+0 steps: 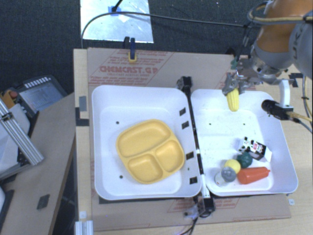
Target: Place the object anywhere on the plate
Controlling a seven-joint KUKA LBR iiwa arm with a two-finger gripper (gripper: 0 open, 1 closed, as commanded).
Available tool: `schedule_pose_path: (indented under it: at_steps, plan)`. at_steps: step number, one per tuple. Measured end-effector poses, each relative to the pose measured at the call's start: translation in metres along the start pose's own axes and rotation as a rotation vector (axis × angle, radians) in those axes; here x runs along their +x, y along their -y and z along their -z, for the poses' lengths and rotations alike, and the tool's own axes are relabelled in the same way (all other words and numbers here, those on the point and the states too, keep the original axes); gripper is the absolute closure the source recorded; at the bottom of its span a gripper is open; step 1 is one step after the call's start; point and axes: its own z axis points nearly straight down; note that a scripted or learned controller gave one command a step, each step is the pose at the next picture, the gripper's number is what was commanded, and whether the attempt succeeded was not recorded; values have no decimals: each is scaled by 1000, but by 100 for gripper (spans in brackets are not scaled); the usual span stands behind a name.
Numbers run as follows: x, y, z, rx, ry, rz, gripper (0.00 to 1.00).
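A yellow three-compartment plate (148,151) lies in the left bin (105,104). Over the far edge of the right bin (279,146), my gripper (234,88) hangs with a yellow corn cob (233,100) between its fingers. The cob points downward and sits above the bin floor. The arm with its orange band reaches in from the upper right.
At the near end of the right bin lie an orange carrot (252,175), a yellow ball (233,166), a dark green round item (244,159), a grey disc (228,175) and a black-and-white box (256,149). A black divider clip (186,83) sits between the bins.
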Motion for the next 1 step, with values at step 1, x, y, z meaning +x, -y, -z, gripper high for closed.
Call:
schedule_pose_path:
  at_steps: [1]
  plan:
    - [56,-13,-6,0,-2,3,100]
